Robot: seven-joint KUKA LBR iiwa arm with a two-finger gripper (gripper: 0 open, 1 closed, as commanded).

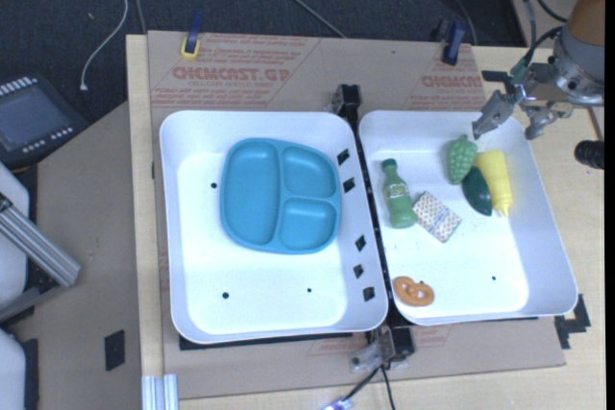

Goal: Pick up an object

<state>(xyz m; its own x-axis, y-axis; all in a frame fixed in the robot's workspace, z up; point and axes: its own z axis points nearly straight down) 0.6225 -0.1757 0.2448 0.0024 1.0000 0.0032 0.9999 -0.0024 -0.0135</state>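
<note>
A blue divided plate sits in the left bin, the right bin holds a green bottle, pretzel and yellow piece, and the end effector hovers spread wide, gripping nothing.

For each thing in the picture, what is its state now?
Gripper: open, holding nothing, above right bin's far edge.
Green bottle: lying down.
Yellow bottle: lying down.
Blue plate: flat in left bin, nothing on it.
Pretzel: flat, near front rim.
</note>
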